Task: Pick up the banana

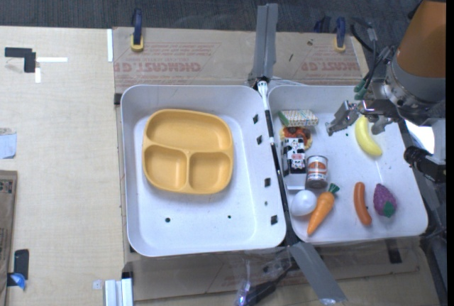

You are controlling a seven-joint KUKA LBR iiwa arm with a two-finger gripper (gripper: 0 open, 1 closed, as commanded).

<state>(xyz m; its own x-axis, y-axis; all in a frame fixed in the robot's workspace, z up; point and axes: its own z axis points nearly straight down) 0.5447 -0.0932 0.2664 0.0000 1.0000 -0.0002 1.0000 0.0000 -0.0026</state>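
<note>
Cardboard with mirrored red lettering behind bins, gripper spread wide beside banana

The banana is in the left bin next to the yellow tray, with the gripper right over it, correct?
Not quite. The camera view shows the banana lying in the right bin, not the left one. The yellow tray sits alone in the left bin. The gripper is indeed right over the banana.

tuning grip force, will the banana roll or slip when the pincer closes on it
The banana looks like smooth, stiff toy plastic, so it may slip. Its curved body lies flat on the right bin floor: more apt to pivot than roll. Probably light. The pincer sits over its upper end.
</note>
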